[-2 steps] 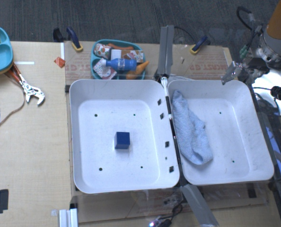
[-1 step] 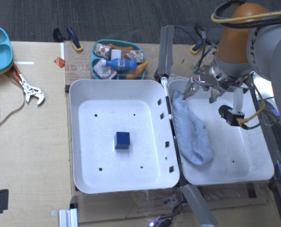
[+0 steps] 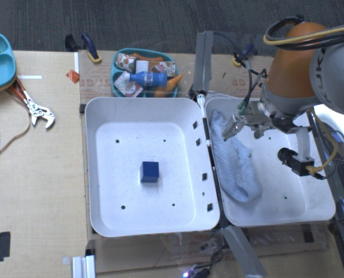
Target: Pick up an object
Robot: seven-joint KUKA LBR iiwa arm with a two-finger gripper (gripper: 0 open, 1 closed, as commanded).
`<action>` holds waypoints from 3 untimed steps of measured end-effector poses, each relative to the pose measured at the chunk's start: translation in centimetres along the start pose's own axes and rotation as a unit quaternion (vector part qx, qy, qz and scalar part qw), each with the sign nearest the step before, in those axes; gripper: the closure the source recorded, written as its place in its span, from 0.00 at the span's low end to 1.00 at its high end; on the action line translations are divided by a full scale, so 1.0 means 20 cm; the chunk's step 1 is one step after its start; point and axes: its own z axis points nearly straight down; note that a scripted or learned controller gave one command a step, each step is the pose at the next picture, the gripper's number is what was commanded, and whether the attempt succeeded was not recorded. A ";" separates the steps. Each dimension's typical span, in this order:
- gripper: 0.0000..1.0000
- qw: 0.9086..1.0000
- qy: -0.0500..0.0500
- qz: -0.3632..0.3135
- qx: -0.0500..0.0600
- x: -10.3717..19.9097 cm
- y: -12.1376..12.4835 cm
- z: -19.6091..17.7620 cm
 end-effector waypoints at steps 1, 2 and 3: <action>0.00 1.000 0.000 -0.018 0.000 0.08 -0.06 0.00; 0.00 0.999 0.000 0.045 0.000 -0.12 -0.13 0.00; 0.00 0.996 0.000 0.088 0.001 -0.27 -0.04 0.36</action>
